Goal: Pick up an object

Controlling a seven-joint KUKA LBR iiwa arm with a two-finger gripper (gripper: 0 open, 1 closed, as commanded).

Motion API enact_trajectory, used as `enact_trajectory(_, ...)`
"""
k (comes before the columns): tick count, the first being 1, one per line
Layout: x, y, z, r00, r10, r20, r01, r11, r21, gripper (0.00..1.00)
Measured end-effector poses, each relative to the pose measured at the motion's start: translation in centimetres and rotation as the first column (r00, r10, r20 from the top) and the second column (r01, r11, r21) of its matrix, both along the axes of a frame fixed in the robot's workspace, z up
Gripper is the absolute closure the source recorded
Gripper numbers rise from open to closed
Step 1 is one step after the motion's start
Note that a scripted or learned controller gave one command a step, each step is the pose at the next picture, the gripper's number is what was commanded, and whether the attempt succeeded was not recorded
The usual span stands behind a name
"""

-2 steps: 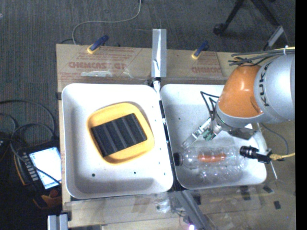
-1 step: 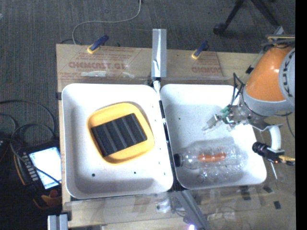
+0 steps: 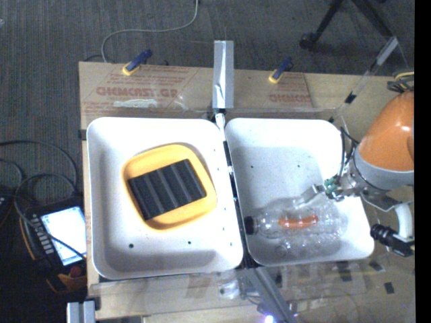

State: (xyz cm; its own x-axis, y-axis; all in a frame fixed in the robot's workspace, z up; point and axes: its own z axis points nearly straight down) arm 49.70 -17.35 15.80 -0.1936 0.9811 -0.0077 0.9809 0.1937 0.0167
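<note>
Two bins sat before you: a clear plastic bottle lay on its side in the right bin, a yellow tray in the left. Your gripper hovered at the bottle's far end, likely lining up a grasp; its state you couldn't tell.

Two shallow white bins side by side. One yellow tray with a black ribbed insert in the left bin — one clear plastic bottle in the right. Two blue-and-yellow clamps along the bench's far edge — one arm.
</note>
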Motion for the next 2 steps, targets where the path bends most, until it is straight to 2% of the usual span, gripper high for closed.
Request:
enact_trajectory(1, 0.0, -1.6, -4.5, 1.000, 0.025, 0.000, -0.025, 1.000, -0.002, 0.00)
enact_trajectory(2, 0.7, 0.4, -6.6, 0.995, 0.096, -0.007, -0.096, 0.995, -0.005, 0.00)
